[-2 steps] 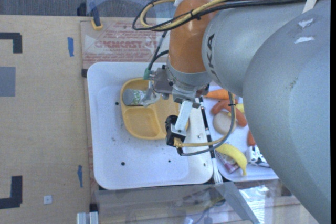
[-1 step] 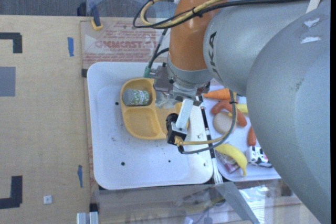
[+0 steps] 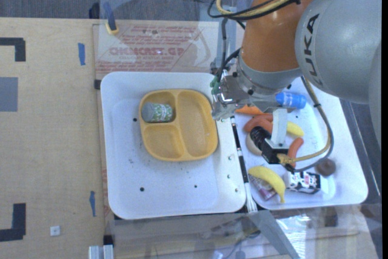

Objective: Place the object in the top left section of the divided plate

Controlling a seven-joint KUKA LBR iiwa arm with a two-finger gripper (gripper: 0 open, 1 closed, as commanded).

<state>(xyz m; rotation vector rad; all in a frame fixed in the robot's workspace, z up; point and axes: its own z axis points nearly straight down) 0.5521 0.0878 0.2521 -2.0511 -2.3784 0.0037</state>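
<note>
**Object in plate's top-left section; arm over the seam between bins**

Landmark: yellow divided plate (image 3: 179, 125), lying in the left bin (image 3: 163, 191).

- Plate: three sections, one long one on its right side and two smaller on its left. Sits in the upper middle of the left bin's floor.
- Task object: small greenish-white speckled object (image 3: 159, 111), resting inside the plate's top-left section, touching nothing outside it. The other two sections show bare yellow.
- Arm (image 3: 315, 39): grey body with orange band, up and to the right of the plate, covering the top of the right bin (image 3: 348, 185).
- Gripper (image 3: 222, 100): just beside the plate's upper right rim, over the seam where the two bins meet. Cannot tell how the fingers stand; the wrist hardware hides them from this angle. Nothing visible between them.
- Right of the plate, in the right bin: blue bottle (image 3: 291, 99) near the wrist; orange carrot-like piece (image 3: 254, 111) just below the gripper; a yellow banana (image 3: 270, 182) lower down; a small black-and-white item (image 3: 305, 182) beside the banana; a brown round thing (image 3: 326, 167) toward the far rim.
- A yellow cable (image 3: 315, 151) loops from the arm down across the right bin's contents.
- Left of the plate, beyond the bin: tan bench (image 3: 45, 130) with black corner marks and blue tape bits.
</note>
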